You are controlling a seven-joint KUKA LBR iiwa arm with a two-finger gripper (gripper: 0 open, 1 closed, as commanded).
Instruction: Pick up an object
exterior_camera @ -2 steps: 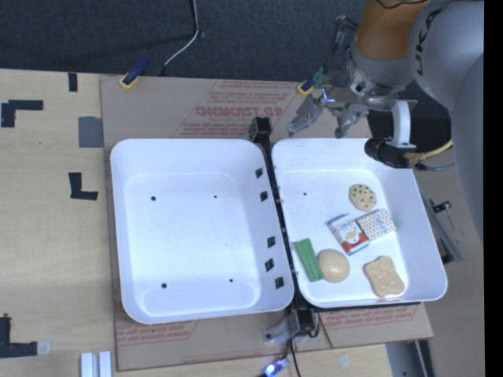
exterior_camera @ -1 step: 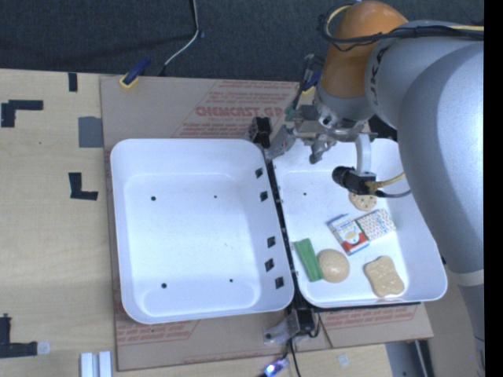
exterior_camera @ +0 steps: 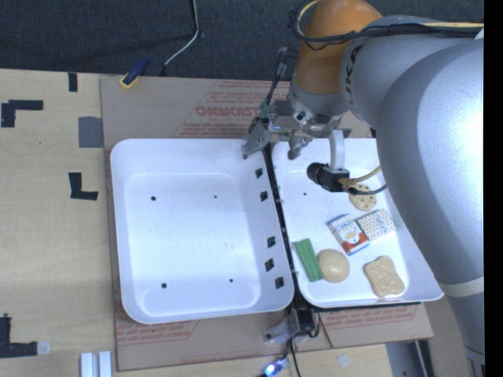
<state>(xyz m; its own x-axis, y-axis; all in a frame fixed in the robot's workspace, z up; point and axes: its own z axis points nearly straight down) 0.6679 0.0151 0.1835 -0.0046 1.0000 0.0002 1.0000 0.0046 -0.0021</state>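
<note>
Tool (exterior_camera: 273,141) over right bin's (exterior_camera: 314,210) far-left corner, nothing between fingers; cracker (exterior_camera: 383,276), ball (exterior_camera: 332,265), green block (exterior_camera: 307,259) along near rim.

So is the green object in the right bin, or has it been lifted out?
In. The green object lies flat on the right bin's floor near the divider, touching the round beige item. The gripper is far from it.

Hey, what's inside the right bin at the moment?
In the right bin: a green stick, round cookie, tan biscuit, small packet, another cookie. The arm covers its far right side.
</note>
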